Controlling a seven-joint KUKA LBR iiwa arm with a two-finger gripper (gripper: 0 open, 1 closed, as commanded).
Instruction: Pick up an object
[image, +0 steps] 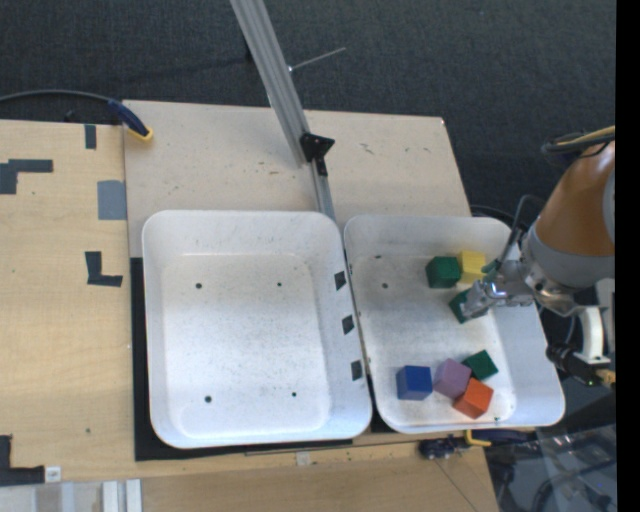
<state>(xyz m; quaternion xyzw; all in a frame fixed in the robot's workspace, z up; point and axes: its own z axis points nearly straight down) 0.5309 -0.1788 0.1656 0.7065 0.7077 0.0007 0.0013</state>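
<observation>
Since the gripper (470, 300) sits against a dark green block (461, 306) just below the yellow block (473, 265) (jaw state unreadable), I'd guess it's light, rigid; grip 2 flat faces.

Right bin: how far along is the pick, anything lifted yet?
Done: the hand has reached into the right bin, low beside the green block and yellow block. In hand: it sits over a dark green piece; a grasp can't be confirmed. Left: closing and lifting. The blue block and its neighbours lie untouched.
</observation>
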